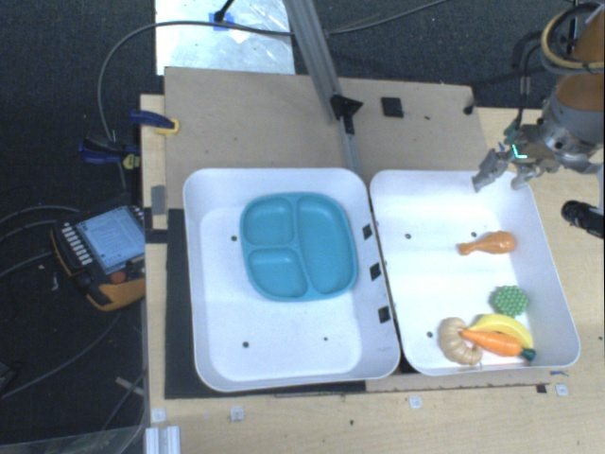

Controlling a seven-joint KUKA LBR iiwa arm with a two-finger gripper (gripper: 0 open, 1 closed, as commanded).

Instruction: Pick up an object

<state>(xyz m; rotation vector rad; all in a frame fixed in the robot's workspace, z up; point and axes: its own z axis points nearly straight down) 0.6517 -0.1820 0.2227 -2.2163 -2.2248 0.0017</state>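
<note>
Left bin [213, 348] carries a blue divided plate [299, 246] near its far edge; right bin [416, 334] carries toy food. Gripper [506, 170] hovers over the right bin's far right corner, fingers spread, nothing between them. Nearest target, a toy chicken drumstick [489, 244] by the right edge, looks light, rigid, slick: pinch across its fat end; banana [504, 327], carrot [493, 341], broccoli [509, 300], and a tan piece [458, 340] crowd the near right corner.

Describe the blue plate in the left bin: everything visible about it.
The blue plate is a rounded-rectangle divided tray, seemingly matte plastic, with three compartments: two smaller on its left side and one long on its right. It lies flat, slightly rotated, on the floor of the left bin, toward the far side. Nothing sits on it, and no object or gripper touches it.
</note>
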